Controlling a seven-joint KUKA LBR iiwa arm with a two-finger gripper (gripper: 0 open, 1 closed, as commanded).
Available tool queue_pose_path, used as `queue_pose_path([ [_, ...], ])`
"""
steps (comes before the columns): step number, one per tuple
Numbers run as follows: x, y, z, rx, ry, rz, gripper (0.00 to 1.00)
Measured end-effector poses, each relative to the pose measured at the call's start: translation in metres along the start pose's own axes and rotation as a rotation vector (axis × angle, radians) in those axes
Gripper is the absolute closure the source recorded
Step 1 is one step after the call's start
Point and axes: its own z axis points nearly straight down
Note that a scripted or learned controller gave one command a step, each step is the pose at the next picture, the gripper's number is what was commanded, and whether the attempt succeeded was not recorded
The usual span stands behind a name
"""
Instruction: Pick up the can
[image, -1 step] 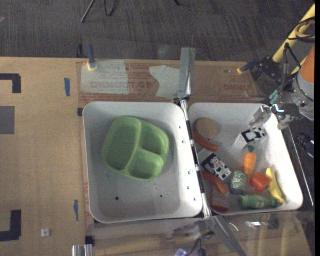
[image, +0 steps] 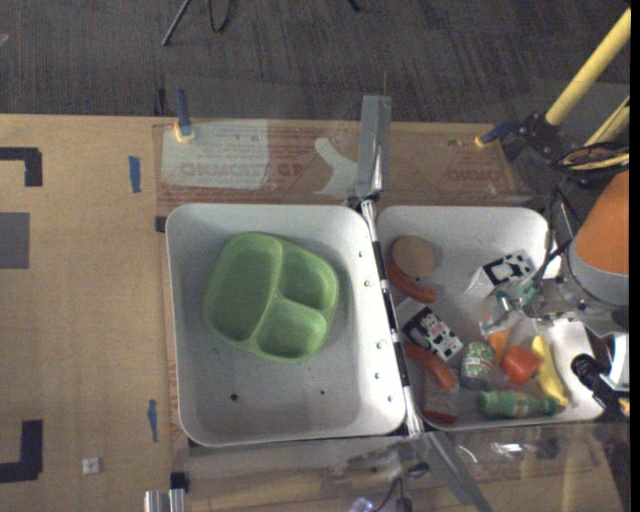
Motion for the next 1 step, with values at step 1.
queue_pose_path([
  [1,-0.0390,0.0662,0.0555,-0.002,0.001,0.019,0.00],
])
